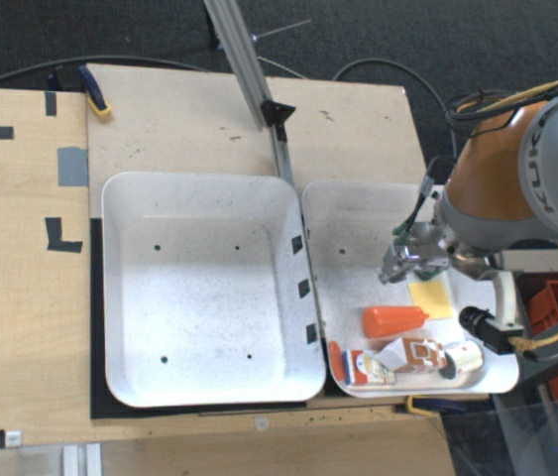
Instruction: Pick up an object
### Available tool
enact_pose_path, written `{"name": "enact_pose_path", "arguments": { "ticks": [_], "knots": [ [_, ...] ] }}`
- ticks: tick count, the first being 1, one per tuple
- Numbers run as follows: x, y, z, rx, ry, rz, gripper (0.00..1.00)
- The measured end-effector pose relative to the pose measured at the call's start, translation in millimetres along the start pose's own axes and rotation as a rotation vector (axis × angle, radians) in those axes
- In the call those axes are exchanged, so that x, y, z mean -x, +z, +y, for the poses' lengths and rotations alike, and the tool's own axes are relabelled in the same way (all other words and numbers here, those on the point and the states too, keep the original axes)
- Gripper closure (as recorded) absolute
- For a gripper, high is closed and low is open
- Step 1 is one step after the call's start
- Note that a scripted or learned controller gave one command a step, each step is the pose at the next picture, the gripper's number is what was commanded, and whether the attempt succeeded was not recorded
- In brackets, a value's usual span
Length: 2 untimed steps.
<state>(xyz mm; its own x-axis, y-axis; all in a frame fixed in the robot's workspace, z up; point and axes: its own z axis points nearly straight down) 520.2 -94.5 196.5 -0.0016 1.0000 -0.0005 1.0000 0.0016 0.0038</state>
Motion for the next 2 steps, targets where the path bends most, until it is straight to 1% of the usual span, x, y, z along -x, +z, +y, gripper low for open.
{"name": "enact_pose_path", "arguments": {
  "ticks": [1, 2],
  "knots": [
    [-7, -48, 8, 0.000, -0.001, 0.000, 1.00],
    [-60, -42, 7, -0.005, -0.005, 0.001, 1.00]
  ]
}}
